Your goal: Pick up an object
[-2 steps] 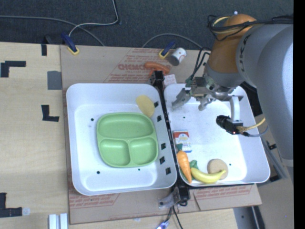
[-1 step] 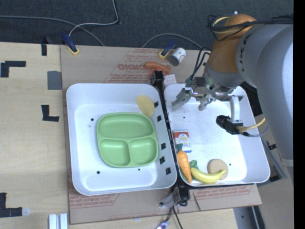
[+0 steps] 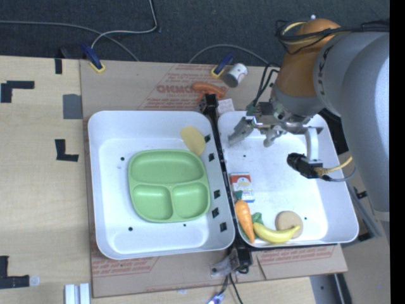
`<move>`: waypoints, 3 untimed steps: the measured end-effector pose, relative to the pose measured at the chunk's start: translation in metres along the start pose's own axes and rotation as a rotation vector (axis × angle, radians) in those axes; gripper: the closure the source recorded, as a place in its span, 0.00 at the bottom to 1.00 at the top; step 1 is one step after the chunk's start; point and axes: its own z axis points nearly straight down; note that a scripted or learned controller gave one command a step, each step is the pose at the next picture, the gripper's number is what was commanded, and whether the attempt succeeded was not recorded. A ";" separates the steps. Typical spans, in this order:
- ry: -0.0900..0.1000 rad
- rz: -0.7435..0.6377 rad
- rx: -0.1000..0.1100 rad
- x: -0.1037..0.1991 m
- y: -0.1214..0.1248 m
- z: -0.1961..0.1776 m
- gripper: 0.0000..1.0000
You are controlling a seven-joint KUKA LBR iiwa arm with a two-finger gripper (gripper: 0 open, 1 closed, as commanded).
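1. One grey arm (image 3: 354,94) with its orange band fills the far right, reaching in over the right bin.
2. Two shallow white bins sit side by side on the bench – the left bin (image 3: 104,170) and the right bin (image 3: 335,201), their inner walls touching down the middle.
3. One green divided plate (image 3: 169,185), three compartments, lies in the middle of the left bin.
4. One gripper (image 3: 254,133) hangs over the far left part of the right bin; its two fingers are spread apart, nothing between them.
5. One yellow banana (image 3: 276,234) lies at the near edge of the right bin, touching a round tan potato-like piece (image 3: 288,220) just beyond it.
6. One orange carrot (image 3: 243,219) with a green top lies at the near left of that bin, beside the banana's end.
7. One pale yellow lemon-like piece (image 3: 193,139) rests in the left bin, just past the plate's far right corner.
8. One small printed carton (image 3: 241,187) lies flat by the right bin's left wall, just beyond the carrot.
9. The bins rest on brown cardboard (image 3: 126,87) over a pale wooden bench (image 3: 38,189) – beyond it dark carpet (image 3: 190,11) with a thin cable (image 3: 126,31), and two blue-and-yellow clamps (image 3: 93,59) at the cardboard's far edge.
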 end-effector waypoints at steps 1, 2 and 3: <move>0.000 0.000 0.000 0.000 0.000 0.000 0.00; 0.000 0.000 0.000 0.000 0.000 0.000 0.00; 0.000 0.000 0.000 0.000 0.000 0.000 0.00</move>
